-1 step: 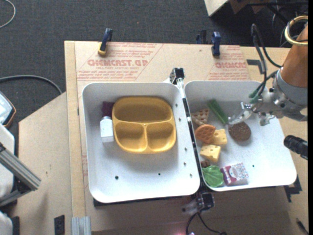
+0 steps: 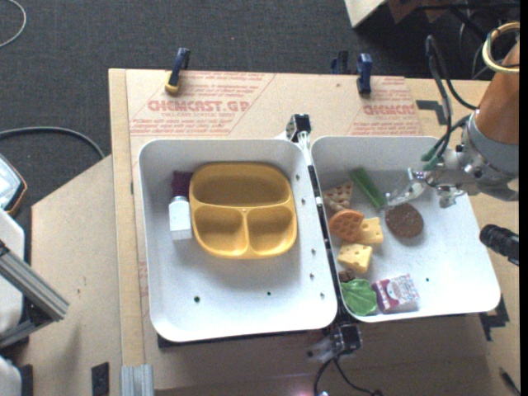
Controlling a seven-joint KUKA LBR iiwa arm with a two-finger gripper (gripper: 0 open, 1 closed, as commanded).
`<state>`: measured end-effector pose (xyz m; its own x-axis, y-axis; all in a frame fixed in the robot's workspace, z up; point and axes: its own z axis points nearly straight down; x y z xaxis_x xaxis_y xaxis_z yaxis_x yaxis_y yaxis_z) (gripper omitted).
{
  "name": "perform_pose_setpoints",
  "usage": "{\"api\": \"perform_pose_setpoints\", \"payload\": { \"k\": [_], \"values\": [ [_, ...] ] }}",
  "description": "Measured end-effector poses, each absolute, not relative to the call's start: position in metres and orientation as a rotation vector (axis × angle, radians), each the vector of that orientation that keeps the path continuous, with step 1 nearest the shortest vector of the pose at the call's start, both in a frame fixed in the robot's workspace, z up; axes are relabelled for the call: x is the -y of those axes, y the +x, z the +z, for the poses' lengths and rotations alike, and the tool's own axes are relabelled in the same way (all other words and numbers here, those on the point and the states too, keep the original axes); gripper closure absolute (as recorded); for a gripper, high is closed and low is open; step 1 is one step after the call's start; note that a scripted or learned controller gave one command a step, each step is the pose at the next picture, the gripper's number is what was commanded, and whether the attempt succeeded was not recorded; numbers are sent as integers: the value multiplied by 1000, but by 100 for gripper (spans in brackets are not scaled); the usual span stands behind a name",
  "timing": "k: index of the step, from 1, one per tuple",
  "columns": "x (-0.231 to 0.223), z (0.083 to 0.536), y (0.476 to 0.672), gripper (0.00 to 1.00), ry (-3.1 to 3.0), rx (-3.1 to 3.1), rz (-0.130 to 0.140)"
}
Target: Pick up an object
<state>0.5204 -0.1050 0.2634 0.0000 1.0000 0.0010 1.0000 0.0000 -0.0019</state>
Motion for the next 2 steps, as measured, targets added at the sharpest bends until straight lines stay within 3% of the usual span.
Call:
{"api": "perform_pose_setpoints", "payload": {
  "k": [2],
  "values": [
    [102, 161, 517, 0, -2216, 2216, 6]
  ]
}}
